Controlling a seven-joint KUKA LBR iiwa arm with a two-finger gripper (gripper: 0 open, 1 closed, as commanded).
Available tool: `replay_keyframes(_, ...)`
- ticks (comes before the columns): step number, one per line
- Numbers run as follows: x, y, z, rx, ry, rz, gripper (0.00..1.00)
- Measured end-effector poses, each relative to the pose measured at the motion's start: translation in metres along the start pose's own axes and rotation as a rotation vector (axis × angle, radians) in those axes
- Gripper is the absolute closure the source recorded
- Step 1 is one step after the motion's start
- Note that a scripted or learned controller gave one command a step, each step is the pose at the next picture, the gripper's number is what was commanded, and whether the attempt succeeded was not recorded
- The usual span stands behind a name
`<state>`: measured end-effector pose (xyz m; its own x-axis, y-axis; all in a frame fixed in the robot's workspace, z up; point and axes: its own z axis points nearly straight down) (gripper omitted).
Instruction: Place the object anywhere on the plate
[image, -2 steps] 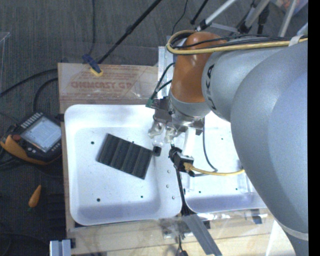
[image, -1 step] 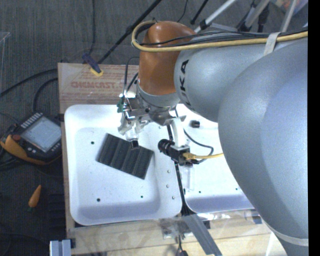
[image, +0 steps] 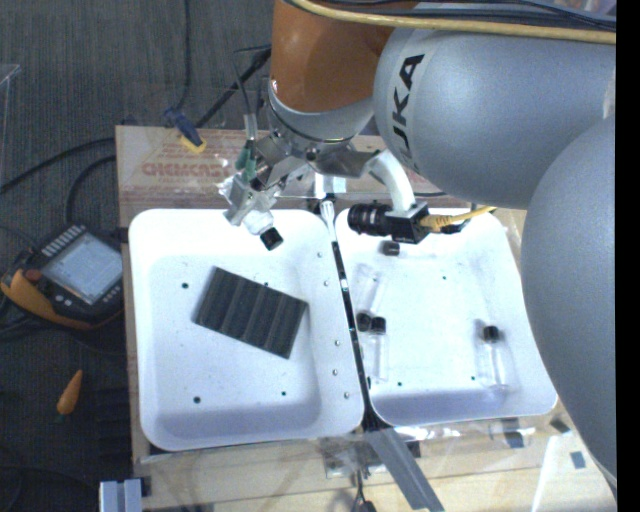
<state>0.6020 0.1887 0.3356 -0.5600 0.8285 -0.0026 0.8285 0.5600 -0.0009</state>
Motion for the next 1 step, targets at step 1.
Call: replay_keyframes(1,-0.009,0.0324,-0.0865,-0.003,-0.001,-0.619,1.0)
